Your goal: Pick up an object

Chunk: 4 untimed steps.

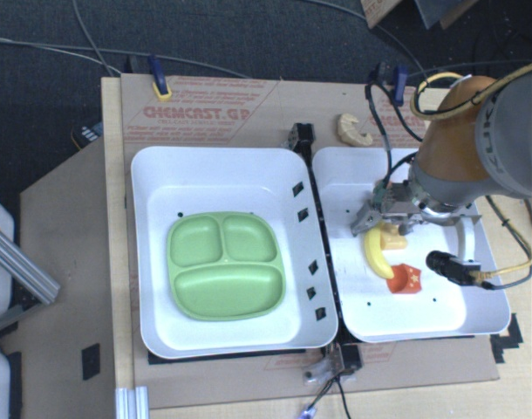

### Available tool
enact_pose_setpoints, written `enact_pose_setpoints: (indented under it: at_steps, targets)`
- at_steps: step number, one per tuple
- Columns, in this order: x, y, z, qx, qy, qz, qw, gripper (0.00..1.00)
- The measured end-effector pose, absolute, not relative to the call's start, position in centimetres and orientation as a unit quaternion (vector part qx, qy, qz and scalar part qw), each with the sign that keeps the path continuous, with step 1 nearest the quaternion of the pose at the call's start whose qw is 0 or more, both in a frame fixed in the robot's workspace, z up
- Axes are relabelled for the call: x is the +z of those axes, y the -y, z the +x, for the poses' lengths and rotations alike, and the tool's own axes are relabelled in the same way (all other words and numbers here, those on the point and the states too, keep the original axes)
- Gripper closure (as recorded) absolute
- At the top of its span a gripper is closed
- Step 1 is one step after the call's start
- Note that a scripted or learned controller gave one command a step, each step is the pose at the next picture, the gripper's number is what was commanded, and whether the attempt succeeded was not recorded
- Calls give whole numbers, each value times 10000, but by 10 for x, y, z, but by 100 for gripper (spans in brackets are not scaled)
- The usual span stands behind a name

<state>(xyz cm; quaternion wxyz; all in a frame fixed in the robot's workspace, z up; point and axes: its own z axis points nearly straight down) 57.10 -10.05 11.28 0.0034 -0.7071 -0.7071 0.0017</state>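
My gripper (pixel 388 220) hangs low over the right bin (pixel 353 317), near its middle, below the grey wrist and orange band. Just under it lies a small yellow block (pixel 393 242). A yellow banana (pixel 376 256) curves from beside the block toward the bin's front. Next to the banana's front end sits a red toy piece (pixel 406 279). The gripper's body hides what lies straight beneath it, and I see nothing lifted off the bin floor.
The left bin (pixel 153 182) holds a green divided plate (pixel 225 265). A black divider with clips (pixel 315 234) runs between the bins. A beige object (pixel 354 130) lies on the cardboard behind the right bin. A black cable plug (pixel 449 267) hangs over the right bin.
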Motion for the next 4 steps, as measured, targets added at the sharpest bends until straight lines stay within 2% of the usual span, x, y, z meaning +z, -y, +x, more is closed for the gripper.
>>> enact_pose_setpoints:
  at_steps: [1,2,3,4]
  targets:
    - [127,101,572,-3,7068,-7074,11,100]
    - [181,96,583,-18,7077,-7065,-24,100]
    - [232,96,585,-17,7076,-7066,-22,100]
    - [242,48,565,-2,7087,-7055,20,100]
